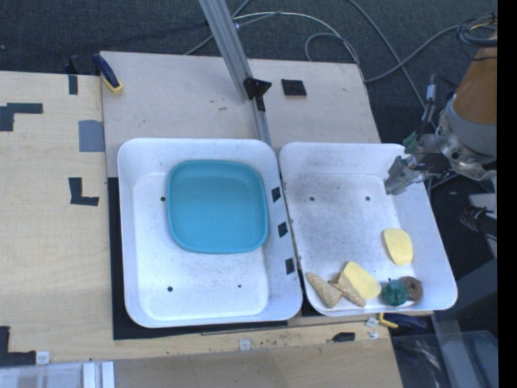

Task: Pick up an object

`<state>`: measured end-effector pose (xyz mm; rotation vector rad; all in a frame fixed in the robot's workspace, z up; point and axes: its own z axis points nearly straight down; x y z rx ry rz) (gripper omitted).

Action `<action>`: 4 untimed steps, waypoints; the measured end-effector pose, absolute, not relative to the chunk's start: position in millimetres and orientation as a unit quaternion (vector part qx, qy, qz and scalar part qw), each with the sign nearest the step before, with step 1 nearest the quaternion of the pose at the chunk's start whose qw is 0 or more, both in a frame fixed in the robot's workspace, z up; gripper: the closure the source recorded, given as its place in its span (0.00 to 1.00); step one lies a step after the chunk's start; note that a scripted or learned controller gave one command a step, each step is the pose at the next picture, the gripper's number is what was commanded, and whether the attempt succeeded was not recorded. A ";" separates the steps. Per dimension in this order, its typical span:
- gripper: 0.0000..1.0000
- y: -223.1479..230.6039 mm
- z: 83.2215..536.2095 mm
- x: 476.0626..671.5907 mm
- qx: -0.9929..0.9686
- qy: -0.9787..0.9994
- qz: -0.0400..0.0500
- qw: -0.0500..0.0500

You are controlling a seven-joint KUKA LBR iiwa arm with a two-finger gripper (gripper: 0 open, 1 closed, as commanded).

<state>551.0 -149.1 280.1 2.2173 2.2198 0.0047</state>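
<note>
The pincer [398, 177] hangs over the right bin [323, 217]; open or closed, I cannot tell. The yellow block [397, 246] lies just below it.

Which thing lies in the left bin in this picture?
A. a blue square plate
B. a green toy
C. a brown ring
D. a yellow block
A: the blue square plate lies flat in the left bin, while the small yellow, green and brown things are grouped in the near part of the right bin.
</note>
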 end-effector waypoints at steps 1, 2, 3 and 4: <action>1.00 -95.2 279.7 570.0 0.705 0.709 0.000 0.000; 1.00 -36.9 270.7 584.3 0.705 0.709 0.000 -0.001; 1.00 10.0 250.5 609.7 0.706 0.709 -0.001 -0.001; 1.00 52.5 245.3 631.8 0.706 0.708 0.000 0.000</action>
